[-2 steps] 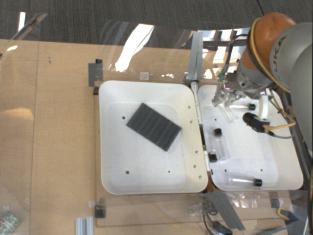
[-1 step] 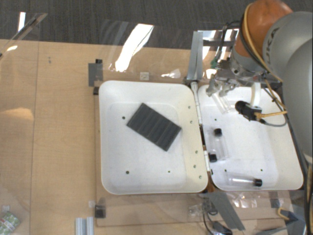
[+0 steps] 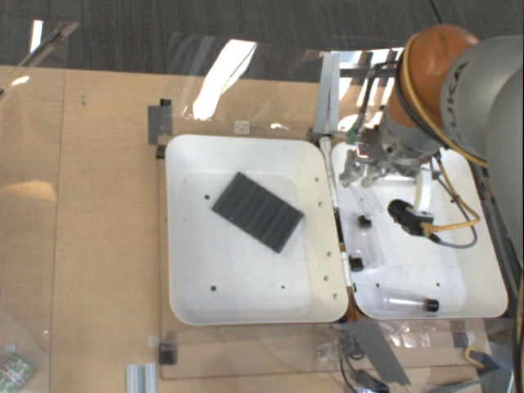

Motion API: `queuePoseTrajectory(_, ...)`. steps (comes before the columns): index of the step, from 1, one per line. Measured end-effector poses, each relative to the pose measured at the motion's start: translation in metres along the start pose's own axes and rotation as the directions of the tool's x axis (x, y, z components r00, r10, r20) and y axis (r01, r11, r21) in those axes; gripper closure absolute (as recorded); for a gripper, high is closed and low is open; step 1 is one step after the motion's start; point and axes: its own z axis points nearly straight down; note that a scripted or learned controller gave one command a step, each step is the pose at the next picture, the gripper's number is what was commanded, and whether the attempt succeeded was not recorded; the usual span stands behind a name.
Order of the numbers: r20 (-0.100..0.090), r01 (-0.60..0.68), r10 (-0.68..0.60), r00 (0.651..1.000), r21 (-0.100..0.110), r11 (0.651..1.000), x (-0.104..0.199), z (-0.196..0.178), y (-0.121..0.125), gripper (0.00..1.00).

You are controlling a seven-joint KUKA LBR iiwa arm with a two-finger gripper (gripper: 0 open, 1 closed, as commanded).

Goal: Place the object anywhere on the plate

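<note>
Meanwhile the end effector (image 3: 372, 169), grip state I cannot tell, hovers at the right white bin's (image 3: 483, 301) far edge, seemingly picking; next comes carrying to the dark ribbed rectangular plate (image 3: 258, 211).

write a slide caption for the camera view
Arm over the right bin; dark ridged plate tilted in the left bin.

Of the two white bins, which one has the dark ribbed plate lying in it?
The left bin. The dark plate lies tilted in it; the right bin has small objects and the arm above it.
</note>
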Motion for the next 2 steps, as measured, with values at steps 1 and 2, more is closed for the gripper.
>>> queuePoseTrajectory(1, 0.000, 0.047, -0.047, 0.999, 0.000, 0.999, 0.0014, 0.0004, -0.0394, 1.00)
queuePoseTrajectory(2, 0.000, 0.047, -0.047, 0.999, 0.000, 0.999, 0.0014, 0.0002, -0.0393, 0.00)
